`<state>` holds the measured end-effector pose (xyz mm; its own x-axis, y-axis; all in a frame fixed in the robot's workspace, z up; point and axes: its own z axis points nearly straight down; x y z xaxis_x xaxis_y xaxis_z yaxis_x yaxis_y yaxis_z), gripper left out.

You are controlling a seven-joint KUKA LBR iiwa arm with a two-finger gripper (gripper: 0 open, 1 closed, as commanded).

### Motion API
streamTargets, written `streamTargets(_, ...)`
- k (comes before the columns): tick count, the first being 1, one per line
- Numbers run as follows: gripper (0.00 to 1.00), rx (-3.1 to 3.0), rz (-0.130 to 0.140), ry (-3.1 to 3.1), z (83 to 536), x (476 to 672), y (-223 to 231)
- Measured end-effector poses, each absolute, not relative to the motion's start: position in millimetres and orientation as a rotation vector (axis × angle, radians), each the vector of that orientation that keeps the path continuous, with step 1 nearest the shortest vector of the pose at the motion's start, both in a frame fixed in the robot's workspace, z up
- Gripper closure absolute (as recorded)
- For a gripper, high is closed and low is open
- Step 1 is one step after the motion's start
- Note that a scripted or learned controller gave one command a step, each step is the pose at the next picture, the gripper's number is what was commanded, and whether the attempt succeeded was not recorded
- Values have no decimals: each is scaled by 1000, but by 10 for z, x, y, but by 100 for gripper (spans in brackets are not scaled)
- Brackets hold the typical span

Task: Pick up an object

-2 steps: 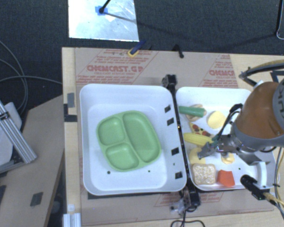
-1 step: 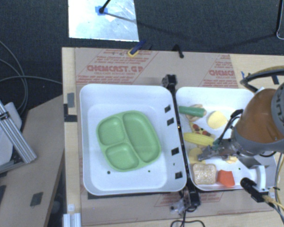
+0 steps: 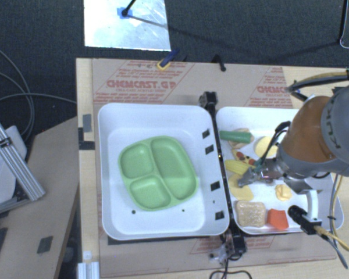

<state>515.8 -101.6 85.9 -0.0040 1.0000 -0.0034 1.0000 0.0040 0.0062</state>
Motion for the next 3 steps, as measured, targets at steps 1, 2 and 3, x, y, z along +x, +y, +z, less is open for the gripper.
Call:
streamTargets(1, 0, 2220, 3, 2221, 851, 4969, -871)
streamTargets(2, 0, 2220, 2, 2222, 845, 4870, -843)
streamTargets(3, 0, 2209, 7, 2218, 1898, 4883, 52)
